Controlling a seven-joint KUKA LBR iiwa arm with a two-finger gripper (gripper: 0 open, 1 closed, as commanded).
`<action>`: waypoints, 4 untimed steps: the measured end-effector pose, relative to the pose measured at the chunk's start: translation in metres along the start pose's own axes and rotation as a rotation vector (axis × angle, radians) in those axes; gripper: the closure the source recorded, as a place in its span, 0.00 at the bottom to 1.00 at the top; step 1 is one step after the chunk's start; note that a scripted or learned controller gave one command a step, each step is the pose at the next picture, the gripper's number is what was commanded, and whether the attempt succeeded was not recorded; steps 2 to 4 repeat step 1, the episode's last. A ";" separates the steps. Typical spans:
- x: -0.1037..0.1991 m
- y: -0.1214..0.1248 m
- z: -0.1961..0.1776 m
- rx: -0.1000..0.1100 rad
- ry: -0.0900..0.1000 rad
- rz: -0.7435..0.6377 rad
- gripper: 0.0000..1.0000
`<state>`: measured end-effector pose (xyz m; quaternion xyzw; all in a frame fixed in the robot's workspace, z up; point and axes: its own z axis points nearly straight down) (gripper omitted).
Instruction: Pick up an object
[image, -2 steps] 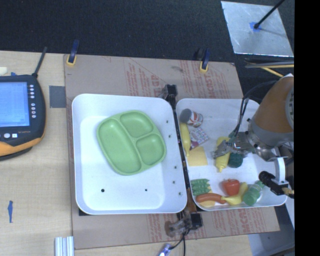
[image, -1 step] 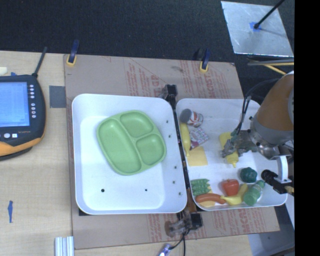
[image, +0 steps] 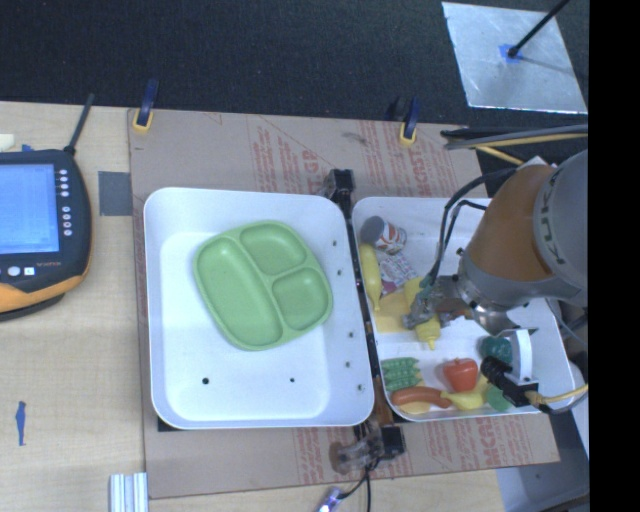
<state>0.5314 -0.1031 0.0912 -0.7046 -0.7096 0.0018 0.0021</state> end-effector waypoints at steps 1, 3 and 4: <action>0.086 0.052 -0.101 -0.004 0.001 0.001 1.00; 0.086 0.052 -0.101 -0.004 0.001 0.001 1.00; 0.086 0.052 -0.101 -0.004 0.001 0.001 1.00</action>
